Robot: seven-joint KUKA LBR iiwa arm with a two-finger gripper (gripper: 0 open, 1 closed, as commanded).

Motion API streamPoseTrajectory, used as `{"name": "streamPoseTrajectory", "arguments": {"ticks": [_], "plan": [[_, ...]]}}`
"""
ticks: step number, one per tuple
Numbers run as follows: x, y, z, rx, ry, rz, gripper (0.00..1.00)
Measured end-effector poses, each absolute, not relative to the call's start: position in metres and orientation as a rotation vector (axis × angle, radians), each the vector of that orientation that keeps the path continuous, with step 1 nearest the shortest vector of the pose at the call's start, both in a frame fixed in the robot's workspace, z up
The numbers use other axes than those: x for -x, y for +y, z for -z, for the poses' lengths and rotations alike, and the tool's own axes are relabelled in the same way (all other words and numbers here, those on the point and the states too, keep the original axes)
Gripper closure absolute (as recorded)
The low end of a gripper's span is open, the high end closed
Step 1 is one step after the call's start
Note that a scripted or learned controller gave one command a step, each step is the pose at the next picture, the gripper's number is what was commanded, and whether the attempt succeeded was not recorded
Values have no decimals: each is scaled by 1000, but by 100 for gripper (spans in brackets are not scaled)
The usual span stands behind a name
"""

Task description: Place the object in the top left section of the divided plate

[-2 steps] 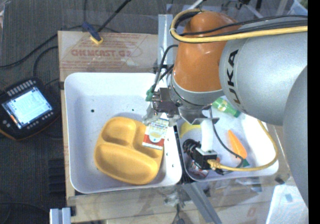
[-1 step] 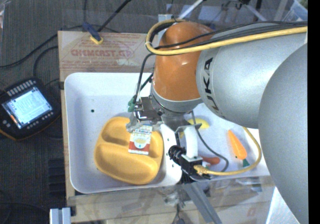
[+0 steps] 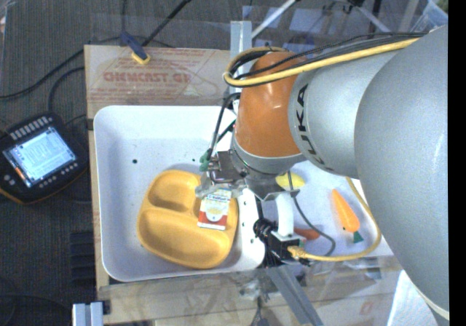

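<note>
One arm (image 3: 349,99) enters from the right of the frame: smooth grey casing, a glossy orange band, a yellow cable looped over it. One gripper (image 3: 218,190) hangs at lower centre, above the divided plate; whether it is open or closed, and whether it holds anything, cannot be told from this angle. One divided plate (image 3: 178,226) lies in the left white bin (image 3: 120,172), lower centre-left of the frame: yellow, glossy, rounded, with raised ridges parting its sections. One small box (image 3: 215,213), flat and rectangular with a red, white and yellow printed face, sits at the plate's right edge, directly under the gripper; contact between them is unclear. In the right white bin (image 3: 368,233), lower right: one orange carrot-shaped piece (image 3: 345,212) with a green tip, one yellow rounded piece (image 3: 290,182) partly hidden by the arm, one small reddish piece (image 3: 307,233). One handheld pendant (image 3: 38,156) with a lit screen rests at the left edge on dark carpet.
</note>
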State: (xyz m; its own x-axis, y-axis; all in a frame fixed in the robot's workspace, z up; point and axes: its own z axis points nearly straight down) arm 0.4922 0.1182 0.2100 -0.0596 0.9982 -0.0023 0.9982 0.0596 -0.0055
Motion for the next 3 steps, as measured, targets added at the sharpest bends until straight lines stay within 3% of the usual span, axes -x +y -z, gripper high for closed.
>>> {"name": "streamPoseTrajectory", "arguments": {"ticks": [1,2,3], "plan": [[-492,118,-210,2152,-2285,-8,0],[-492,119,-218,2149,-2285,-13,100],[-493,76,-219,2279,-2160,-7,100]]}}
